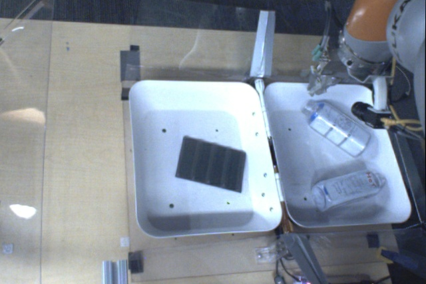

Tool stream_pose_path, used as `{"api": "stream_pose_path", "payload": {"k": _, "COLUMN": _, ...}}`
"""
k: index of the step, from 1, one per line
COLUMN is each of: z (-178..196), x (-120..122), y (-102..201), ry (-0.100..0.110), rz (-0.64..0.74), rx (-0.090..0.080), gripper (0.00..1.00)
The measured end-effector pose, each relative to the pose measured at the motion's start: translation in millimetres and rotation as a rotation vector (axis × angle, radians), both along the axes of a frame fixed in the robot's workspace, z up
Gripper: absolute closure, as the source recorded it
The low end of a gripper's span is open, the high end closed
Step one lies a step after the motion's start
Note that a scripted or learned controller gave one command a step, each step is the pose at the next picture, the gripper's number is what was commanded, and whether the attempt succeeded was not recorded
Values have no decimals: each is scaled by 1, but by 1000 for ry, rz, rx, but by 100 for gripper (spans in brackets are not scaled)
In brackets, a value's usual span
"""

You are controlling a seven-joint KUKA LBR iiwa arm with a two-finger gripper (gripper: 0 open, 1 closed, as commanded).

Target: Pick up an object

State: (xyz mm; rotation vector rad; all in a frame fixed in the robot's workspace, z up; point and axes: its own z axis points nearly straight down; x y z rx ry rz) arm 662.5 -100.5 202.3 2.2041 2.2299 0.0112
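Observation:
My gripper (319,82) hangs over the back edge of the right bin (291,143), open with nothing between its fingers. Just in front of it and to the right, a clear plastic bottle (338,128) lies slantwise on the bin floor. A second clear bottle (347,188) with a pale label lies near the right bin's front. In the left bin (138,163), a dark grey ribbed rectangular pad (211,163) lies flat near the middle.
A raised divider (269,143) separates the two bins. An upright metal post (262,50) stands behind their shared back corner. Bare wooden bench (66,143) stretches to the left of the bins.

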Motion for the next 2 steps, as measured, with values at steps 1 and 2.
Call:
{"api": "stream_pose_path", "payload": {"k": 1, "z": 30, "x": 1, "y": 8, "ry": 4, "rz": -215, "rx": 0, "gripper": 100}}
{"api": "stream_pose_path", "payload": {"k": 2, "z": 30, "x": 1, "y": 8, "ry": 4, "rz": -215, "rx": 0, "gripper": 0}}
